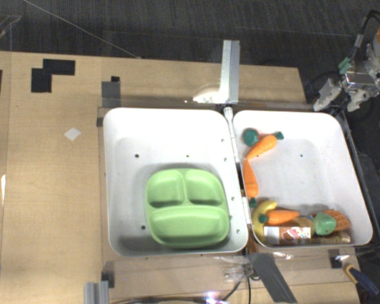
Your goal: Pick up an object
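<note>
bench: carrot (pixel 261 145) left of end effector (pixel 349 92).

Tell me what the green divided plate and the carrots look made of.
Green divided plate: likely molded plastic, matte with a soft sheen and rounded compartment edges. Carrots: probably plastic toy food, going by the uniform bright orange and smooth surface; rubber is possible. Both bins look like smooth white plastic.

Grey metal wrist block of the arm (pixel 366 75) at top right, orange band just above it at the frame edge. Black cable loops over the top. Small teal-green fitting on its left side. Pale whitish gripper (pixel 332 94) parts below, detail probably too blurred to tell.
</note>
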`<state>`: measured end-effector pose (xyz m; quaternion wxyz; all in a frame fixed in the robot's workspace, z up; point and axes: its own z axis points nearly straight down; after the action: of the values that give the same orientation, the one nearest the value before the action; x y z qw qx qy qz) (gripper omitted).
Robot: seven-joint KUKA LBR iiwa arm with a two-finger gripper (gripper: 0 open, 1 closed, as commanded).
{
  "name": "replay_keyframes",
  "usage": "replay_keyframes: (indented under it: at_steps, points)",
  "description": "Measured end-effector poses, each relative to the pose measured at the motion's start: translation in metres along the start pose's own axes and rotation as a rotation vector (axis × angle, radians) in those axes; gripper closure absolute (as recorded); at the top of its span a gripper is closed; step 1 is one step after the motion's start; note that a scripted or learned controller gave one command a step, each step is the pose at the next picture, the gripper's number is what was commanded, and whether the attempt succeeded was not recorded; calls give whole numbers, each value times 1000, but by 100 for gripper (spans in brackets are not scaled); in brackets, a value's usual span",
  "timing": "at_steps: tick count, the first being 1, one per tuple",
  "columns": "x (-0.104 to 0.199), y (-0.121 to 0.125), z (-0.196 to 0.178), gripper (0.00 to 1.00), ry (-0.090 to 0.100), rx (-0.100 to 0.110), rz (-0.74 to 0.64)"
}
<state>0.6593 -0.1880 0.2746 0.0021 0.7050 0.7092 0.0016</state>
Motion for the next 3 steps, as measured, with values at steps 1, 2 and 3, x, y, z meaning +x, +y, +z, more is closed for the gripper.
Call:
replay_keyframes:
  at_steps: [1,2,3]
  points:
    - [-16,6,-32,0,-1,-1,10]
    - [53,-21,81,0,1,2,-53]
    - [86,8,179,0,0,-2,-48]
